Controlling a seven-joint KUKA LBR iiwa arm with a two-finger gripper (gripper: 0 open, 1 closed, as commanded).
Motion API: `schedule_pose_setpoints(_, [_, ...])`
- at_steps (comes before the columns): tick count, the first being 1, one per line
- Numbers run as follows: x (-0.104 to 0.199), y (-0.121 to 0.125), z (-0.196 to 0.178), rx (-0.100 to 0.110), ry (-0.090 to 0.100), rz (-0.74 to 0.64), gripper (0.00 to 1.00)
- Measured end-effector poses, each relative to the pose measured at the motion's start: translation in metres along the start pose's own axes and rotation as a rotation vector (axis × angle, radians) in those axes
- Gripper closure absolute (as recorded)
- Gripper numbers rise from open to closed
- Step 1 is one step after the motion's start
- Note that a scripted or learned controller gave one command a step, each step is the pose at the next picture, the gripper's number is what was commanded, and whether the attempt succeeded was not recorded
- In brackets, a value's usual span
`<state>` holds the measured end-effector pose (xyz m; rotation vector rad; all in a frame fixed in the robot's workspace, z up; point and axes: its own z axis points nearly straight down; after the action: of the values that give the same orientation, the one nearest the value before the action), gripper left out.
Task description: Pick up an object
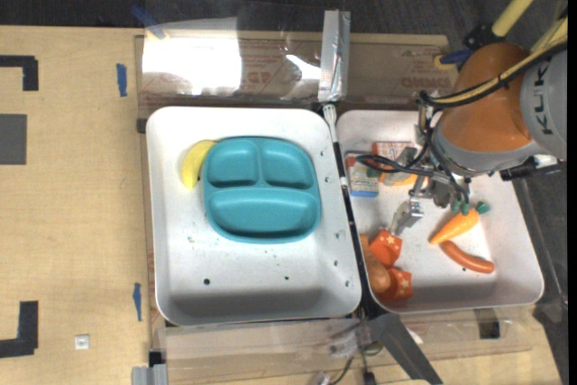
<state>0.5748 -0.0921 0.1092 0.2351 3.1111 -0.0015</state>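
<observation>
Tan bench [63, 221], dark floor beyond far edge. Left bin [180, 266] carries teal divided plate [261, 187], banana [192, 160] at plate's left rim. Right bin [514, 275]: carrot [455, 225] and sausage [467, 259] toward right wall, red pepper [385, 246] at left wall. Gripper [407, 216] hovers mid-bin, fingers slightly apart, nothing clamped.
</observation>
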Motion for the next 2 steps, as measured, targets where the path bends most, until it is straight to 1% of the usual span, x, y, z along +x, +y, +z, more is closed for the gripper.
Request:
schedule_pose_setpoints(1, [-0.058,-0.006,0.022,-0.001,0.013,-0.06,0.0])
schedule_pose_setpoints(2, [0.002,-0.072,0.02,0.0,0.011,-0.278,0.0])
